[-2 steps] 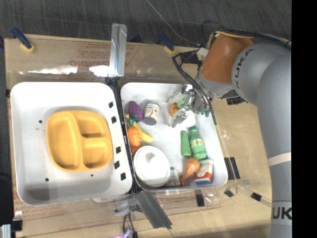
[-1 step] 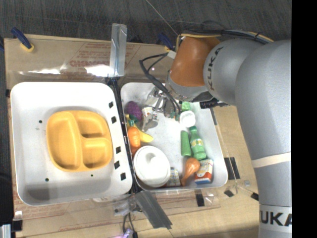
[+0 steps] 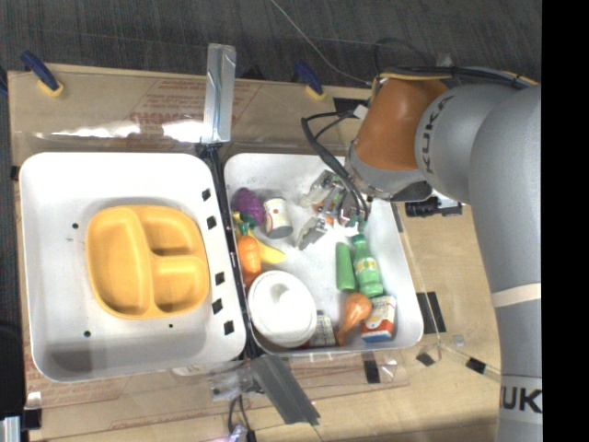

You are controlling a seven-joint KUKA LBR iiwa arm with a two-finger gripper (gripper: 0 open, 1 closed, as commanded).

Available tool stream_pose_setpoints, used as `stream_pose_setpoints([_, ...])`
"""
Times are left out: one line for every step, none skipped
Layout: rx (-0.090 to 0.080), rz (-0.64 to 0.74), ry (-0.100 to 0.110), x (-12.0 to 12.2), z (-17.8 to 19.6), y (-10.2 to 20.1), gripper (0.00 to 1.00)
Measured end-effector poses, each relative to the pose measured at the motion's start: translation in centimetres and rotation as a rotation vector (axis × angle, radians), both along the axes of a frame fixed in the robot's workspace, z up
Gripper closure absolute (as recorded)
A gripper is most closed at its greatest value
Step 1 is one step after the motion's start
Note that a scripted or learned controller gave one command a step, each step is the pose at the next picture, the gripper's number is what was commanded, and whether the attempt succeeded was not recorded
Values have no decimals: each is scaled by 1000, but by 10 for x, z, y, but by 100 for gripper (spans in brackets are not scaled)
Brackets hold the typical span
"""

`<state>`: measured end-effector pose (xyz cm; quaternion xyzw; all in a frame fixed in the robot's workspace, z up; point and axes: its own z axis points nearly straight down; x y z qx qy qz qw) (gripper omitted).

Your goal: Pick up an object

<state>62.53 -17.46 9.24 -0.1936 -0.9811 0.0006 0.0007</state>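
My gripper hangs over the upper middle of the right bin, reaching in from the right. Its fingers look spread, with nothing between them. Just left of it stands a small white and red cup, beside purple grapes. Below the gripper lie a green bottle and a green cylinder. A white round lid or bowl sits at the bin's lower left. An orange carrot and a yellow banana lie along the left wall.
The left bin holds a yellow divided plate. An orange pear-like fruit and a small red and white carton lie at the right bin's lower right corner. The arm's grey body covers the bench's right side.
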Motion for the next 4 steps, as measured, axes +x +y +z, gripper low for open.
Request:
stream_pose_setpoints([0, -96, -5, -51, 1, -35, 0])
stream_pose_setpoints([0, -90, -9, -49, 13, -33, 100])
stream_pose_setpoints([0, -358, -4, -147, 95, -36, 100])
stream_pose_setpoints([3, -278, 4, -141, 10, -11, 100])
